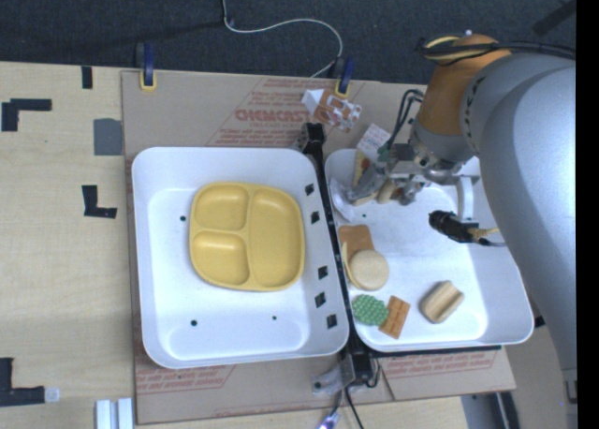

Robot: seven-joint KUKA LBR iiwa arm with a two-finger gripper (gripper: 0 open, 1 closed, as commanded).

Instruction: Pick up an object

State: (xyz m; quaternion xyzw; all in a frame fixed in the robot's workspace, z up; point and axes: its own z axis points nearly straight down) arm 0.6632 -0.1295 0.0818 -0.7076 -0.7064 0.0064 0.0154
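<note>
The gripper point(374, 184) hung over the right bin's point(501, 273) far-left corner; whether its jaws were apart could not be told. A round bun point(367, 269) lay against that bin's left wall and a bread roll point(441, 302) near its front edge, bare floor between them

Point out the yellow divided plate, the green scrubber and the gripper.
yellow divided plate point(248, 234), camera view, on the ridge between its compartments.
green scrubber point(368, 309), camera view, centre of its textured top.
gripper point(374, 185), camera view, midway between its fingertips.
</note>
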